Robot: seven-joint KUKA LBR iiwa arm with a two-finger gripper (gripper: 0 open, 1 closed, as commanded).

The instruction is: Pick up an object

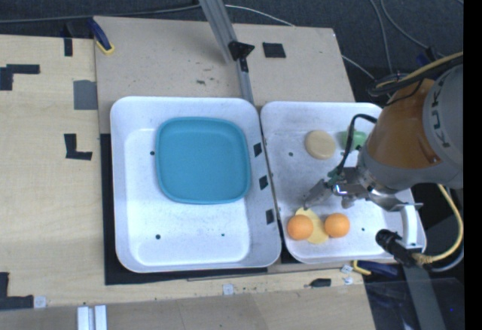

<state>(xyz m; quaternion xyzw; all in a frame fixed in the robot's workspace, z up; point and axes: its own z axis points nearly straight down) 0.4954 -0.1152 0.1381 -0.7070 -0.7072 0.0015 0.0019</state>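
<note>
Bench (45, 170), two white bins: left bin (128, 185) holds blue plate (202, 159). Right bin (290, 132): gripper (325, 193) low, claw state indeterminable, above two oranges (300, 227) near front edge. Nothing visibly lifted; pick pending.

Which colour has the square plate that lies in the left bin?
The plate is light blue, plain, with no pattern. It shows in the camera view.

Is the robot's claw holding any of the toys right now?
Nothing is held. The gripper hangs over the right bin with nothing between its fingers, just above a yellow piece and two orange balls.
</note>
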